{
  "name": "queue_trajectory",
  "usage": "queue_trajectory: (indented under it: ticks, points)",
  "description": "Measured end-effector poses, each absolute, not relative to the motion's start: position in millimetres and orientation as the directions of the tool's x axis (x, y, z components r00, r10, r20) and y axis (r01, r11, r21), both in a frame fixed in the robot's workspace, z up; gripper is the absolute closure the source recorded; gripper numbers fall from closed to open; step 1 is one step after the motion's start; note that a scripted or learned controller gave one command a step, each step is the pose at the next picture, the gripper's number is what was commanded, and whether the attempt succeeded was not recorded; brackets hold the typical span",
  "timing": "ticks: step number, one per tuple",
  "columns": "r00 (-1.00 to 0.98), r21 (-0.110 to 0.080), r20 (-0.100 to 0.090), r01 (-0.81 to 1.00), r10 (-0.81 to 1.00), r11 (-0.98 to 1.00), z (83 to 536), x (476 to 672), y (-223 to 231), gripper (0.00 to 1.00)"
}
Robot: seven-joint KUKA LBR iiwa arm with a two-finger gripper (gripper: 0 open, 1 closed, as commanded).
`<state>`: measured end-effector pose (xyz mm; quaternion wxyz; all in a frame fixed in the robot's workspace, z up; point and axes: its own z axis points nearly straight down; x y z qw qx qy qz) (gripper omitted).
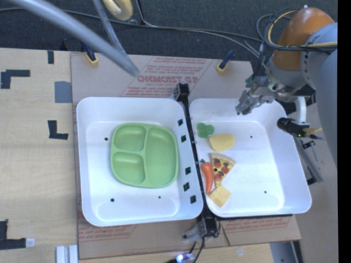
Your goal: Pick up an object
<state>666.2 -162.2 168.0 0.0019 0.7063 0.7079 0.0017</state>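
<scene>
Five small toy foods cluster at the left side of the right shallow white plastic bin (274,201): a green leafy piece (205,129), a pale yellow rounded piece (221,142), a pizza slice (222,165), an orange carrot (207,177) and a yellow cheese wedge (220,195). Any of them could be the pick target, and none is held. The pincer (245,105) hangs over that bin's far edge, well apart from the cluster; whether it is spread or closed I cannot tell, and nothing is visible in it. Left of the divider, a green sectioned plastic tray (145,154) lies flat in the other white bin (93,201), probably as a drop spot.
</scene>
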Motion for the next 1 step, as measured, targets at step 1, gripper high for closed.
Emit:
queue_trajectory:
  ticks: [1]
  points:
    - [-0.002,0.005,-0.001,1.000,1.000,0.002,221.9,667.7,-161.4,1.00]
